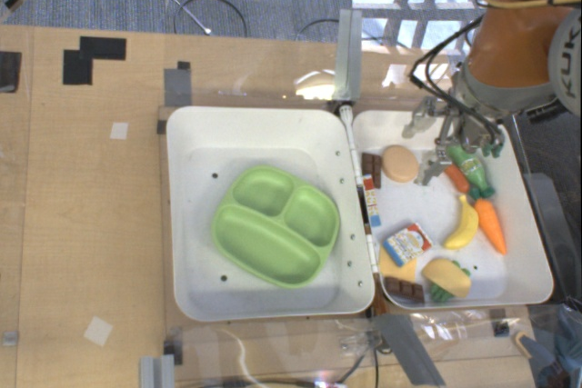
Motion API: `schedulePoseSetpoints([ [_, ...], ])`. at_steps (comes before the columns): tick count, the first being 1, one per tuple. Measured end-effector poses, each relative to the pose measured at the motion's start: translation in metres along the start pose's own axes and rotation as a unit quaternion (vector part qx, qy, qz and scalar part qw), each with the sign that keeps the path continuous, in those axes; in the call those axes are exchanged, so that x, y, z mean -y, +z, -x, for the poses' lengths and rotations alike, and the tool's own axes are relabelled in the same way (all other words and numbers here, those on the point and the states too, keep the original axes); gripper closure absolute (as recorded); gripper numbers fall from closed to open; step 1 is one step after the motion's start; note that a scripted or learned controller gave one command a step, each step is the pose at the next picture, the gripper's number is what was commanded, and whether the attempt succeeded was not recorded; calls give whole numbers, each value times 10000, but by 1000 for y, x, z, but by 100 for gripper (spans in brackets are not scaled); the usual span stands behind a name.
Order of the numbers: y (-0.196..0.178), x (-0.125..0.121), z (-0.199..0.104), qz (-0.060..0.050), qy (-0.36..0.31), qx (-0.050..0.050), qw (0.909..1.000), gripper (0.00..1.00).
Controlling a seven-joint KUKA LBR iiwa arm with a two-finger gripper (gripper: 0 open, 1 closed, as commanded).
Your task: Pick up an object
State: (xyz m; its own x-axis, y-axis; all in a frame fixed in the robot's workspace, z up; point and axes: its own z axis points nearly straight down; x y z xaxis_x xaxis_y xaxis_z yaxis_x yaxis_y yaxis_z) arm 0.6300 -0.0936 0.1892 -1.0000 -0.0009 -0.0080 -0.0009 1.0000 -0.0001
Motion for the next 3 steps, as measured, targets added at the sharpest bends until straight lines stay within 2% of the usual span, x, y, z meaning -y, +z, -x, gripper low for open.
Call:
schedulePoseSetpoints([
  [1, 48, 70, -19, -11, 3, -19, 10000, 0],
  [2, 101, 98, 24, -8, 313, 28, 9995, 0],
  [3, 86, 96, 27, -12, 286, 76, 9996, 100],
])
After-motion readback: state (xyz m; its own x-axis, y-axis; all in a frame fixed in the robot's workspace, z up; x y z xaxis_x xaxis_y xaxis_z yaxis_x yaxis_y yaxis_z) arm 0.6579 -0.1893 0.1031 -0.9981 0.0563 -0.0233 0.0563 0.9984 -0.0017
